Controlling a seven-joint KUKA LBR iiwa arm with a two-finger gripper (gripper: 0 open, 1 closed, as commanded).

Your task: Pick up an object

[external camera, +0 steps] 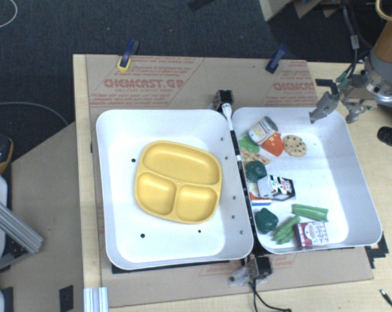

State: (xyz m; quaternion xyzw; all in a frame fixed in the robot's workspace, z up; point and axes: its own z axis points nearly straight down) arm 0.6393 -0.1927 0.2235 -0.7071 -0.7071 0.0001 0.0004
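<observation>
1. You had the tabletop (182, 77) in view from above, a pale wooden board with red lettering printed across its far strip.
2. Two clamps, one yellow (125, 57) and one blue (275, 60), sat on the far edge of that board.
3. Two shallow white bins lay side by side on it, the left bin (111, 174) touching the right bin (352, 174) along a dark centre seam.
4. In the left bin you saw a yellow divided tray (178, 181) lying flat near the middle.
5. The right bin held the things to pick: a small can (262, 129) and an orange piece (274, 143) at the far left, with a cookie (294, 145) just beside them.
6. Nearer you lay a dark green lump (255, 170), a black-and-white packet (278, 187), a green stick (310, 211), another green lump (266, 220) and a red box (312, 234).
7. The hand (339, 109) hung over the far right corner of the right bin, its two fingers (322, 109) spread apart with nothing between them, well apart from the cookie.
8. Around the board the floor (85, 18) was dark carpet, with a thin white cable (2, 12) looped at the upper left and metal framing (13, 223) at the lower left.
</observation>
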